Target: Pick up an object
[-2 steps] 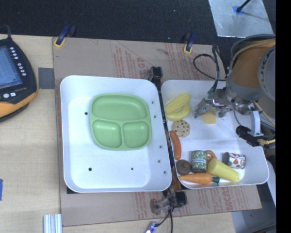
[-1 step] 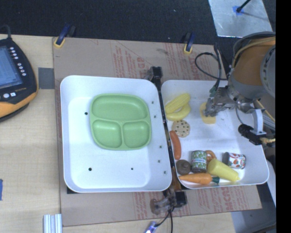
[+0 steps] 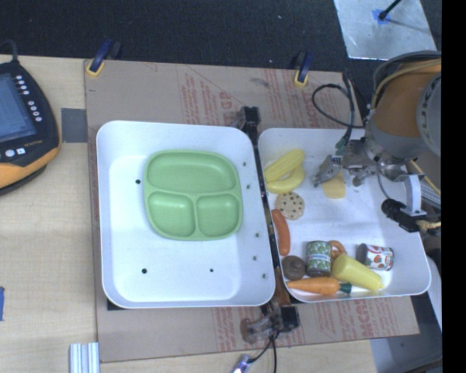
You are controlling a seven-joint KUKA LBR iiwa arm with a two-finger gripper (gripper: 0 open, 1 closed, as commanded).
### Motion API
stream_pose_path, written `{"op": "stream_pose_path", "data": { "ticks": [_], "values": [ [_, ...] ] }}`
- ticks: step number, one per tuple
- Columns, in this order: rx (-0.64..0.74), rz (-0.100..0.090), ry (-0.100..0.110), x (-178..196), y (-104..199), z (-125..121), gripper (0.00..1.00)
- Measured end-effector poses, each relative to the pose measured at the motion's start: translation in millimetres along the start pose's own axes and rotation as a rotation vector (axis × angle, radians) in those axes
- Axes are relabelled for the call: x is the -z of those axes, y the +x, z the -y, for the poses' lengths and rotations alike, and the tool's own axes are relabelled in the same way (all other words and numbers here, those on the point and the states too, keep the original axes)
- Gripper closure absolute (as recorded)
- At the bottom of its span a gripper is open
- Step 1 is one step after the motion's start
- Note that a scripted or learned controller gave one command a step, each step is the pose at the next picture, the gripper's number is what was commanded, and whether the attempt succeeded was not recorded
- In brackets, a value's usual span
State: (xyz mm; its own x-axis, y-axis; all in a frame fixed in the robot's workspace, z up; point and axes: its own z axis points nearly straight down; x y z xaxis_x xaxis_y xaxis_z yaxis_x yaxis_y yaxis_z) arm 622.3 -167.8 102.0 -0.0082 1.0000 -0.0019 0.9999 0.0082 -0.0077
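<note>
the gripper [image 3: 340, 171] is hovering, fingers spread and holding nothing, over a yellow block [image 3: 335, 189] at the right bin's [image 3: 419, 282] twelve o'clock, seemingly lining up; next comes lowering and closing.

Over on the far left sits an orange-edged control tablet [image 3: 12, 127], screen up, resting on the pale wooden bench [image 3: 39, 286]. A brown cardboard sheet [image 3: 179, 95] covers the middle of the bench, pinned along its top edge by two blue-and-yellow clamps [image 3: 101, 55], the second [image 3: 300, 67] further right. A strip of grey tape [image 3: 73, 124] lies just beside the tablet. Up top there's dark carpeted floor [image 3: 179, 10], with a pale floor patch [image 3: 380, 14] at upper right.
</note>
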Motion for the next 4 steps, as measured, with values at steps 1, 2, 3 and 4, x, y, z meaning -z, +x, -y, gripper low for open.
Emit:
{"op": "stream_pose_path", "data": {
  "ticks": [1,2,3,4],
  "values": [
    [0.001,0.001,0.001,10,-1,0,1.00],
    [0.002,0.001,0.001,10,-1,0,0.00],
    [-0.001,-0.001,-0.002,-10,-2,-5,0.00],
    [0.001,0.000,-0.001,1,-3,-5,1.00]
  ]
}}
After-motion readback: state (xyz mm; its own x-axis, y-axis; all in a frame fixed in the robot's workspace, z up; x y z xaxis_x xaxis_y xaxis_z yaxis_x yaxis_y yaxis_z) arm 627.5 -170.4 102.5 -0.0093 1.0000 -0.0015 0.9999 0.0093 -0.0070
